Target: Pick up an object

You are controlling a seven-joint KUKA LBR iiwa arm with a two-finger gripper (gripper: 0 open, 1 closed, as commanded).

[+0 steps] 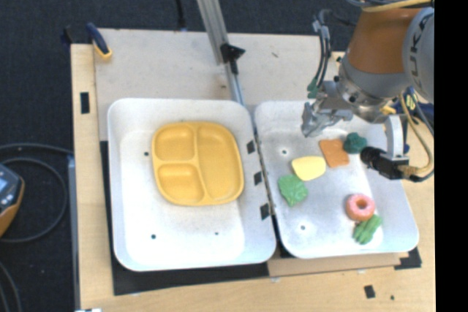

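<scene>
The right bin point(395, 230) holds several small toys. A yellow piece point(309, 169) lies near its middle, with an orange flat piece point(334, 153) just right of it. A dark green piece point(355, 142) sits at the far right, a light green leafy piece point(293, 191) lower left, a pink ring point(360, 206) and a green pod point(367, 229) at the lower right. My gripper point(314, 123) hangs over the bin's upper part, just above and left of the orange piece. Nothing shows between its fingers.
The left bin point(131, 230) holds a yellow divided tray point(197, 162). A metal pole point(208, 4) slants down to the gap between the bins. Cables point(398, 161) hang off the wrist at the right bin's edge.
</scene>
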